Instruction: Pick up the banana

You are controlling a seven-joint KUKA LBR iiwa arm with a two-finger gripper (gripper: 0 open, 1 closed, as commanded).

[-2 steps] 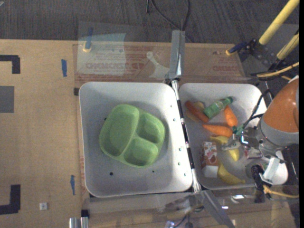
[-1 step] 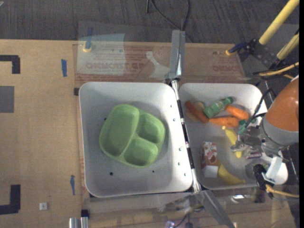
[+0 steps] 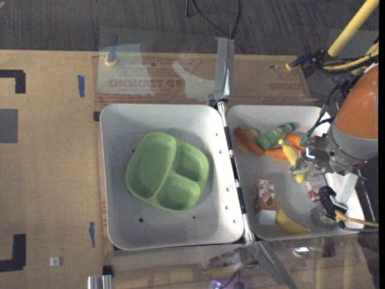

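Hand (image 3: 305,163): right of frame, over right bin's middle; open or closed, can't tell
Banana (image 3: 290,222): yellow, curved, smooth; lower part of right bin (image 3: 274,114), beside small carton (image 3: 265,195)
Other items: orange carrot (image 3: 275,153), green bottle (image 3: 275,136), upper right bin
Left bin (image 3: 114,179): shallow white, holds green three-section plastic plate (image 3: 168,170)
Worktop (image 3: 48,173): tan cardboard-like surface

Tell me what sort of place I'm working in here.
Likely a robotics lab test bench: two white bins on taped cardboard, toy food such as a banana, and carpet beyond.
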